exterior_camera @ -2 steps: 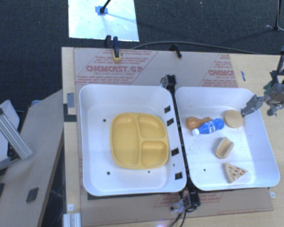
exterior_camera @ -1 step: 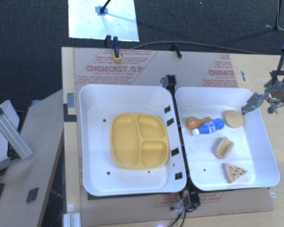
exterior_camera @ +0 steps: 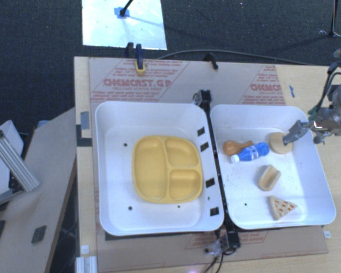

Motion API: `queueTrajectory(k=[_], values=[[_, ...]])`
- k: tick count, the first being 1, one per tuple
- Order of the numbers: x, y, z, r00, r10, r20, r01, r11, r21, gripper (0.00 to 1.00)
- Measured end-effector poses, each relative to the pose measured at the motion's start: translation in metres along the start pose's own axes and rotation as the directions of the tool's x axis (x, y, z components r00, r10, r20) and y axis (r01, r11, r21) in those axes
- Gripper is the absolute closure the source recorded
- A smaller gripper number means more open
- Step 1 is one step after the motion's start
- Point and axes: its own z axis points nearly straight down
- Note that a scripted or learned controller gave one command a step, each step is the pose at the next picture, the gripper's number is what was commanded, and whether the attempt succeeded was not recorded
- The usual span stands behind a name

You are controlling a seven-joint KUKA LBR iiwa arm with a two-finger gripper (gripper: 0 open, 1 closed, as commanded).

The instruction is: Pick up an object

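My jaws (exterior_camera: 295, 131) hang at the right of the frame, over the upper right corner of the right-hand shallow white bin (exterior_camera: 324, 178); I cannot tell how far apart they stand, and I see nothing held between them. The nearest thing, to my judgement, is the round tan disc-shaped toy (exterior_camera: 280, 143), lying just to the lower left of my tip, maybe touching it. Further left lies the small blue plastic bottle with a white cap (exterior_camera: 251, 153), its long axis running nearly left to right, against a brown pear-shaped toy (exterior_camera: 236, 147). Below sit a tan bread-like block (exterior_camera: 269, 177) and a pizza-slice wedge (exterior_camera: 282, 207). The yellow divided plate (exterior_camera: 167, 168) rests in the left-hand white bin (exterior_camera: 111, 152) on the desk (exterior_camera: 307, 75)
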Motion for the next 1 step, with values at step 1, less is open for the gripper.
queueTrajectory(k=[1], values=[[0.0068, -0.0011, 0.0438, 1.0, 0.0, -0.001, 0.0, 1.0, 0.001, 0.0]])
